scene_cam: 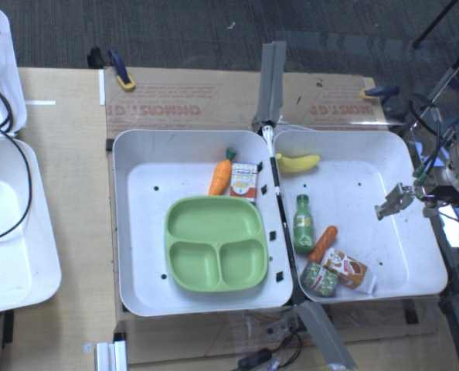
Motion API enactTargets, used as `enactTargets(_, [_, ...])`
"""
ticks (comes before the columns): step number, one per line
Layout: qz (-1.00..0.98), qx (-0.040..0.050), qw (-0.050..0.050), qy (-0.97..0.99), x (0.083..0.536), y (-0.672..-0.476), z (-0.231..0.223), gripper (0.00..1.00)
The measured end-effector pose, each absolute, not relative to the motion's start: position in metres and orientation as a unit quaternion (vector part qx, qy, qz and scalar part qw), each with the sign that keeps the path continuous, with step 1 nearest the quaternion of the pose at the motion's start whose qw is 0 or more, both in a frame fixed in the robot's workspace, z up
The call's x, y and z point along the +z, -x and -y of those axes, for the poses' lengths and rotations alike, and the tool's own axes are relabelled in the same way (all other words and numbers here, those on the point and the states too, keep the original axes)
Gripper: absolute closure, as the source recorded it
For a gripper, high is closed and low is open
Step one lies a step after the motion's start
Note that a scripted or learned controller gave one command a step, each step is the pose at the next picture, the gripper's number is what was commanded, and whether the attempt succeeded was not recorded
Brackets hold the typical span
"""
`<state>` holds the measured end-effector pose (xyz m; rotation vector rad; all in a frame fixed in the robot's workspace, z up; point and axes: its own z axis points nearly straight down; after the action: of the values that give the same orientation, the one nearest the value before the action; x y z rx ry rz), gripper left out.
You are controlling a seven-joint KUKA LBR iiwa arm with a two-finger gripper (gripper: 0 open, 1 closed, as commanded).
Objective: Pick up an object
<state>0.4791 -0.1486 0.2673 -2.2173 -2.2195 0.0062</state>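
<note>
From above, a pale wooden bench [67, 199] carries two shallow white bins side by side, with dark carpet beyond it at twelve o'clock. Red mirrored lettering on the board behind the bins cannot be read with confidence.

The left bin [133, 230] holds a green divided plate [215, 243], a carrot [221, 176] at its twelve o'clock, and a small juice carton [244, 181] just beside the carrot; the carton's print is too small to read.

The right bin [384, 207] holds a banana [298, 161] near its eleven o'clock corner, a green bottle [303, 222], a second carrot [322, 243], a green packet [320, 278] and a snack pouch [347, 269] clustered at seven o'clock.

The gripper [392, 201] hangs at three o'clock over bare bin floor, well apart from every object; whether its fingers are apart or together cannot be told. The arm is cut off at the edge.
</note>
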Motion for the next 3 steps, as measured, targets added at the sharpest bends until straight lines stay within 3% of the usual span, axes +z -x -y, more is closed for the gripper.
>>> enactTargets(1, [0.785,0.0016,0.002,0.620,0.158,-0.507,0.095,0.00])
enactTargets(2, [0.798,0.0027,0.001,0.603,0.090,-0.513,0.104,0.00])
enactTargets(3, [0.797,0.0024,0.003,0.604,0.096,-0.513,0.103,1.00])
